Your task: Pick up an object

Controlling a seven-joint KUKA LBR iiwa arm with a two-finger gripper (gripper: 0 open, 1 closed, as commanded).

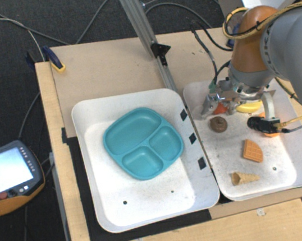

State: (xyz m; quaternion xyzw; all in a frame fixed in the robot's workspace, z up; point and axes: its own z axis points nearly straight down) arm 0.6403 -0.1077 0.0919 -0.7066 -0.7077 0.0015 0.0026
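in the right bin (296, 176) lie several small objects. a round brown object (218, 124) sits near the bin's upper left part, just below the gripper (217, 106). a yellow object (249, 108) lies to its right, partly under the wrist. lower are an orange wedge (252, 151) and a tan cone (243, 177), well apart from the gripper. the gripper hangs low over the bin; i cannot tell if it is open or closed, and nothing is seen held in it. the left bin (108, 209) holds a teal divided plate (142, 143). a tablet (6, 170) lies on the floor at the left.
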